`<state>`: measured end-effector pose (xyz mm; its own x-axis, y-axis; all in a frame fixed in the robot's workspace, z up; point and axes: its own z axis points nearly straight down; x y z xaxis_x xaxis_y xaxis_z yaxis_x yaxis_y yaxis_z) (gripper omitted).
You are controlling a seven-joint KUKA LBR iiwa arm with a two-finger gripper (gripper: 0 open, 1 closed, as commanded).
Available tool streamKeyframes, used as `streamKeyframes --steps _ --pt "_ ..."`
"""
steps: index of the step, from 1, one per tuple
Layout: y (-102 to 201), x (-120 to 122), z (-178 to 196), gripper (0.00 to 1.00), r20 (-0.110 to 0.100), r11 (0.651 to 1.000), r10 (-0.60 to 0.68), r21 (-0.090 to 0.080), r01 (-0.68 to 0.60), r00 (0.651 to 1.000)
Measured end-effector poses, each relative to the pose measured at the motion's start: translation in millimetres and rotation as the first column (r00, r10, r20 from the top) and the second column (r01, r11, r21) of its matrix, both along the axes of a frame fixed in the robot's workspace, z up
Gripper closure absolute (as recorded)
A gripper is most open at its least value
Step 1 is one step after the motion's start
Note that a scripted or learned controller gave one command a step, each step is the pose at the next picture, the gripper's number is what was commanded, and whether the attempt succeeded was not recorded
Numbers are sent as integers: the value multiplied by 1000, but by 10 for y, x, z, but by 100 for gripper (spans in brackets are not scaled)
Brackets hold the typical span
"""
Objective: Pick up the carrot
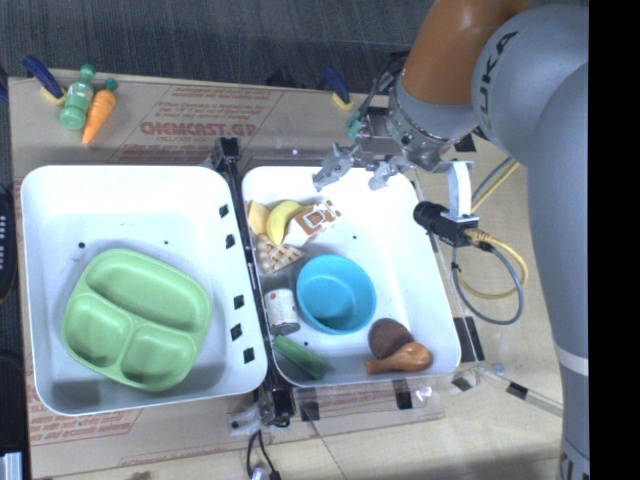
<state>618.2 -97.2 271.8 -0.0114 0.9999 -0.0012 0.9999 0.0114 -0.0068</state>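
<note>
Gripper (357, 171) fingers spread, nothing between, hovering over far rim of right bin (432, 298). Directly below jaws: banana (278, 218), blue bowl (336, 293), not target. Carrot (98, 114) not in either bin; lying on cardboard beyond left bin (40, 268), far-left corner, just beside green bottle (75, 99). Well apart from jaws, leftward across both bins. Long axis slanted, green top up-right, tip down-left. Probably needs long traverse left, wrist turned across that axis.
</note>
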Motion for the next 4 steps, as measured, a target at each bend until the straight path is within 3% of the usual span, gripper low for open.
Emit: streamKeyframes --steps 1,2,3,4 --pt "519 384 -415 0 1 998 71 2 -71 998" --pt "1225 390 487 0 6 995 -102 -3 102 995" --pt "1517 380 787 0 3 892 -453 -5 453 892" --pt "1935 82 94 0 -3 756 -654 -10 654 756"
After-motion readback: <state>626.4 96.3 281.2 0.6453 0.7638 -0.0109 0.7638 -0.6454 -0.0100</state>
